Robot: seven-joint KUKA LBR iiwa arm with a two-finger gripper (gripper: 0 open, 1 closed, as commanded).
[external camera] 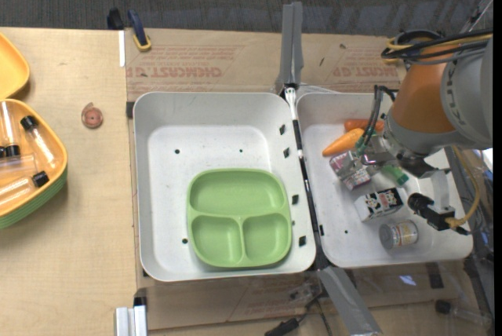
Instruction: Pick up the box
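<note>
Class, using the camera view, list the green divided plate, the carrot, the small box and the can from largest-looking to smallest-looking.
1. Green divided plate, by far the largest.
2. Carrot, long but thin, partly under the arm.
3 and 4. Small box and can look about alike; I would not rank them.

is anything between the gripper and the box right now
Nothing visible. The gripper sits low in the right bin, and the box lies just beyond it toward the bin's near edge, with bare floor between. A carrot and a can lie off to either side.
</note>
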